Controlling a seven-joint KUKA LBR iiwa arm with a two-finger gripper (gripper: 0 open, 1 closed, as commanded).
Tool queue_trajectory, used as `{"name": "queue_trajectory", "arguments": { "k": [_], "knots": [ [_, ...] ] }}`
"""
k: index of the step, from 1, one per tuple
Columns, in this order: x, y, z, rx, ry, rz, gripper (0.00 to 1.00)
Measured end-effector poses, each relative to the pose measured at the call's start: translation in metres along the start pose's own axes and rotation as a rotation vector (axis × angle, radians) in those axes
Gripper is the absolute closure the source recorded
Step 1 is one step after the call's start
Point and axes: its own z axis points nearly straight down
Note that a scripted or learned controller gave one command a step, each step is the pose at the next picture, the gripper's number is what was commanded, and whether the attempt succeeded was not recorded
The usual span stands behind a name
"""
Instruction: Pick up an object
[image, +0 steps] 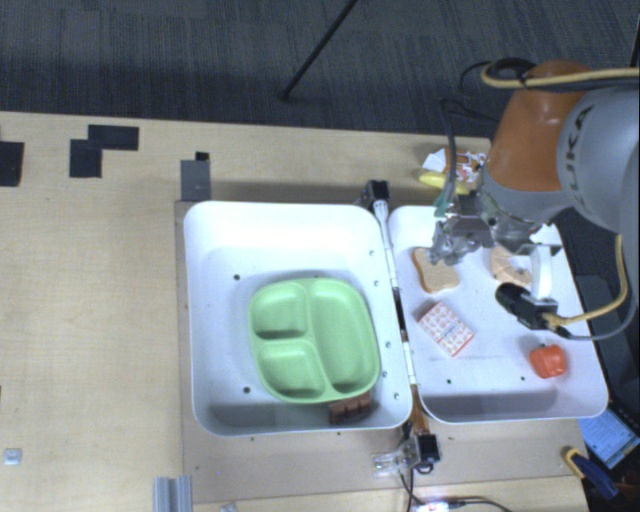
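Tan flat toast-shaped piece (437, 274) is in the white shallow right bin (500, 398), far-left part, close to the wall shared with the other bin; long axis looks roughly far-to-near in the view, wider rounded end toward the near side, top end tucked under the two-finger metal gripper (447, 246); looks matte and a bit spongy, honestly hard to be sure. Pincer sits right over that far end, and I can't tell if it's released or clenched, or whether it's actually got anything; grey arm with the orange band (535, 120) comes in from the right.

Going outward: another pale tan scrap (508, 266) just right of the gripper, partly hidden; red-and-white checked square packet (445, 329) near the toast piece on its near side, lying flat, turned like a diamond; orange-red rounded lump (547, 361) well apart, toward the near-right corner.

White shallow left bin (215, 260) holds a glossy green three-compartment plastic tray (315, 338) with rounded corners; small brown chunk (350, 407) peeks out at its near edge, touching it; everything's on a light wooden bench (90, 300).
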Motion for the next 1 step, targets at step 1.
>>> {"name": "queue_trajectory", "arguments": {
  "k": [1],
  "knots": [
    [-0.0006,-0.0007,0.0012,0.003,0.0,0.001,0.0]
  ]
}}
